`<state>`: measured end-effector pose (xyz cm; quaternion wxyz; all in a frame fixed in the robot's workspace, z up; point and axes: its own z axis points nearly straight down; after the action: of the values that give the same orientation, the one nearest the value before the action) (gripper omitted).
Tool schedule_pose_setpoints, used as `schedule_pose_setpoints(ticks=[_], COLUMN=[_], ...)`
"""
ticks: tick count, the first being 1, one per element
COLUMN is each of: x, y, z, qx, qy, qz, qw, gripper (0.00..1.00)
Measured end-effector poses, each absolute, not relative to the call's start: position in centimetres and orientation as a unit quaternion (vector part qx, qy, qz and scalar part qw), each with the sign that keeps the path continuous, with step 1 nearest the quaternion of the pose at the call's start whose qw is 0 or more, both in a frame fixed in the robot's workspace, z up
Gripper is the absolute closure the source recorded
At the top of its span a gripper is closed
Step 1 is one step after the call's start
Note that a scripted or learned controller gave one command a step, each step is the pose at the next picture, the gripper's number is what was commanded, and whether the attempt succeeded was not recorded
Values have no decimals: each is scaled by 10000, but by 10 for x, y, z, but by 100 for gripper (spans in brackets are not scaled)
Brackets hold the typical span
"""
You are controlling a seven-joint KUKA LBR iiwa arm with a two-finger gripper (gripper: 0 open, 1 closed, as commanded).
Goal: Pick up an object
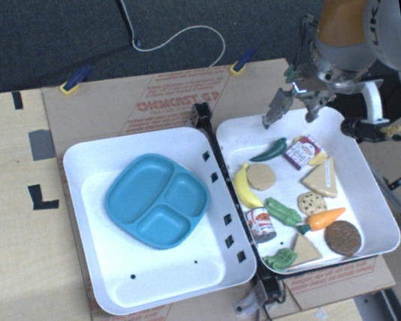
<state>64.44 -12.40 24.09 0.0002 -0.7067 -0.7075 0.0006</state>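
Note:
The right bin (365, 166) holds several toy foods: a dark green pepper (269, 150), a red packet (302, 152), a banana (244, 186), a tan round cookie (261, 177), a cheese wedge (322, 178), a carrot (324, 219), a small can (261, 224) and a brown patty (343, 237). My gripper (293, 110) hovers over the bin's far edge, above the pepper and the packet. It is open, with nothing between its fingers (275, 111).
The left bin (90, 228) carries a blue divided plate (157, 200). A green pickle (283, 211), a chip cookie (310, 202), a leafy green piece (280, 259) and a tan wedge (304, 249) crowd the right bin's near half. The arm (347, 9) fills the upper right.

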Motion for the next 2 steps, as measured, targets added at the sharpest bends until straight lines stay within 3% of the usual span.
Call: schedule_pose_setpoints(ticks=[1,2], x=[567,520], y=[-87,-68], z=[250,298], qx=[-7064,-7063], qy=[-7078,-7079], qz=[16,3], qw=[27,9], gripper=[0,0])
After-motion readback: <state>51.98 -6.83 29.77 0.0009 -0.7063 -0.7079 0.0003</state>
